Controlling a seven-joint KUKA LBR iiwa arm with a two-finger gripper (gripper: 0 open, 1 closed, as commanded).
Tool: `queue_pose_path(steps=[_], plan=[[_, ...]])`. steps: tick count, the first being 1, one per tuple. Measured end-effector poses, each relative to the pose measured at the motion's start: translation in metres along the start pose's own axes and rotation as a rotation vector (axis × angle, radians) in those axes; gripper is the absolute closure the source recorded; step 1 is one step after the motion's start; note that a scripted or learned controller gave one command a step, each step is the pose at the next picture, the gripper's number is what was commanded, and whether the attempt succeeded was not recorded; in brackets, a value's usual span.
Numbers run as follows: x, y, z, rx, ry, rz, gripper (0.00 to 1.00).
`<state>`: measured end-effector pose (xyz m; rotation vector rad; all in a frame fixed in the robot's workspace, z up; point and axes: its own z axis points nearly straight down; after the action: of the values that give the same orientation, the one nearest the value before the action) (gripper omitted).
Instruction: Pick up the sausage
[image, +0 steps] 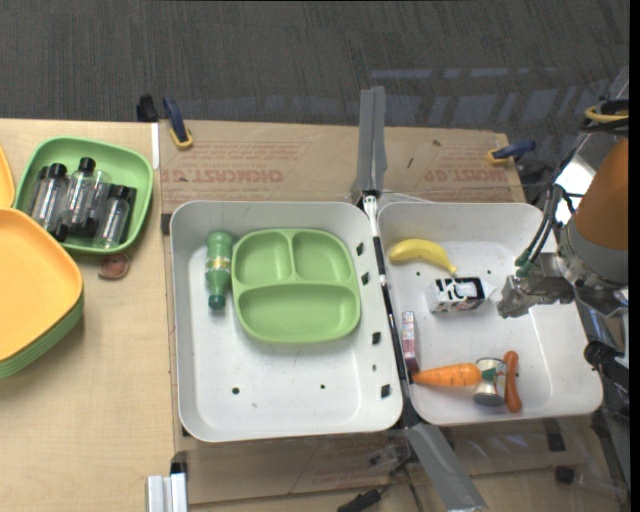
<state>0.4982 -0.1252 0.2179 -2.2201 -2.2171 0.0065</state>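
The sausage (513, 384) is a short red-orange link lying near the front right corner of the right bin (560, 395). It rests against a small silver can (489, 382). My gripper (512, 302) hangs over the right side of that bin, behind the sausage and well apart from it. I see nothing held in it.
An orange carrot (446, 376) lies left of the can. A banana (423, 254), a black-and-white carton (458, 293) and a pink tube (408, 334) share the right bin. The left bin (200, 400) holds a green divided plate (296, 284) and a green bottle (218, 267).
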Motion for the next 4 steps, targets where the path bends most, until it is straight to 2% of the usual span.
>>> queue_pose_path(steps=[2,3,4], plan=[[-0.002,0.001,-0.016,0.003,-0.001,0.005,1.0],[-0.034,-0.001,0.017,-0.001,0.001,0.254,1.0],[-0.035,-0.001,0.009,0.002,0.0,0.253,1.0]])
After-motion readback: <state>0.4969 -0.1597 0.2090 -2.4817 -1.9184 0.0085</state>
